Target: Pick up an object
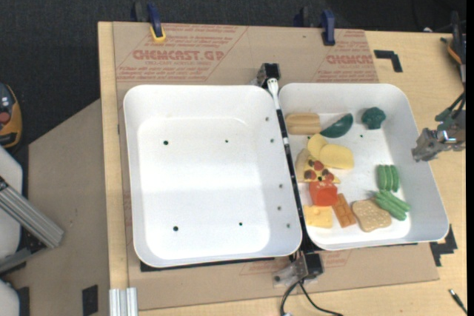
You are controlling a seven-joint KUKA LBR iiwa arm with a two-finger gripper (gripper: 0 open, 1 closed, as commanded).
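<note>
A: Where do the toy foods point(341, 181) lie?
B: In the right bin point(415, 233); the bread roll point(302, 123) lies crosswise at its far left, long axis left to right.
A: And the gripper point(432, 143)?
B: Over the bin's right rim, holding nothing visible.

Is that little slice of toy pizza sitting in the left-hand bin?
No. The pizza slice lies in the right bin, among the other toy foods.
</note>
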